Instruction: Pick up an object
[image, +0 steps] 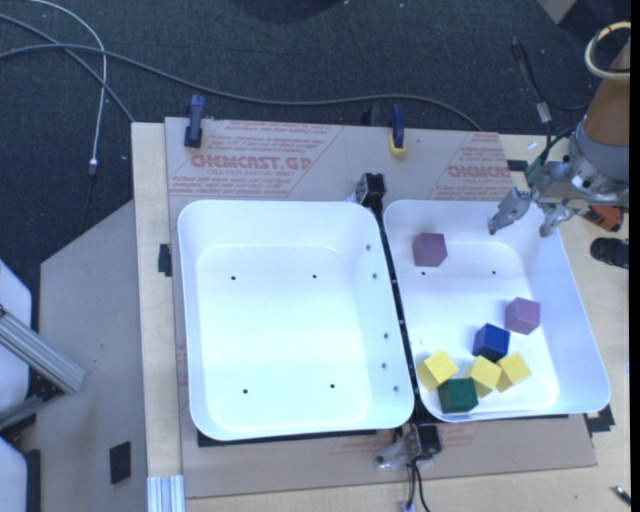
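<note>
The right bin (560, 262) is holding all the blocks, and the gripper (526, 217) is hanging over its far right corner with its fingers spread and holding nothing. The purple block (429, 249) is sitting alone near the far left corner. The others are crowding together near the front edge, so the fingers may bump a neighbor and slip there.
</note>
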